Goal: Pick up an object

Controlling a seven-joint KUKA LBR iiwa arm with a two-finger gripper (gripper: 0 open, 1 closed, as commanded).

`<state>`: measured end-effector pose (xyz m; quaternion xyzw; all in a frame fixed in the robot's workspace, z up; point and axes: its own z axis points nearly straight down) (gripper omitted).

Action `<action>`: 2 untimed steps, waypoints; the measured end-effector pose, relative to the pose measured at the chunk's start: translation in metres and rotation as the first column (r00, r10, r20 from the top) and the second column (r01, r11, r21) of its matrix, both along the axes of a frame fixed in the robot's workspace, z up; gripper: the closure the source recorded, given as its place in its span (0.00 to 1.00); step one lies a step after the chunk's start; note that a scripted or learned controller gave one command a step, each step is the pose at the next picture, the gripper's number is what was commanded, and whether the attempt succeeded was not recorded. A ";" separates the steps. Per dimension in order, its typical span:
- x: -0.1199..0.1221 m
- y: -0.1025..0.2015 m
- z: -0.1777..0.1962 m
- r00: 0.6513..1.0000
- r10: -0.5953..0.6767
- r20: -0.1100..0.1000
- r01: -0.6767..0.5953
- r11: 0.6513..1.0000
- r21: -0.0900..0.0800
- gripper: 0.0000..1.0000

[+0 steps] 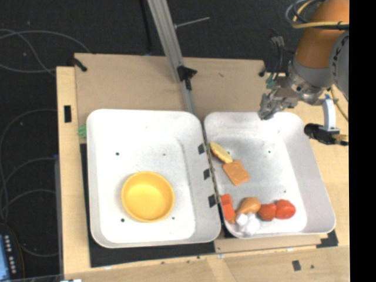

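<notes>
Brown bench board (141, 81) carries two shallow white bins side by side on a dark floor. Right bin (294, 151) contains seven small objects: one yellow piece (221, 152), one tan square piece (236, 173), one orange block (227, 204), one orange-brown piece (249, 205), two red pieces (267, 211) (285, 209) and one white piece (247, 224). All lie in the bin's left and near portions. Left bin (147, 140) contains one yellow bowl (147, 196), upright. Gripper (269, 109) hangs over the right bin's far rim, well apart from every object; nothing sits between its fingers, and jaw opening cannot be determined.
</notes>
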<state>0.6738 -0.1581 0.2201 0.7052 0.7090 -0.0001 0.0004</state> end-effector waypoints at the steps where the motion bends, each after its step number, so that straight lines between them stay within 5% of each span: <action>1: 0.004 0.062 0.005 1.000 0.001 0.000 -0.001 1.000 0.002 1.00; 2: 0.002 0.125 0.004 1.000 0.002 0.000 -0.002 1.000 0.002 1.00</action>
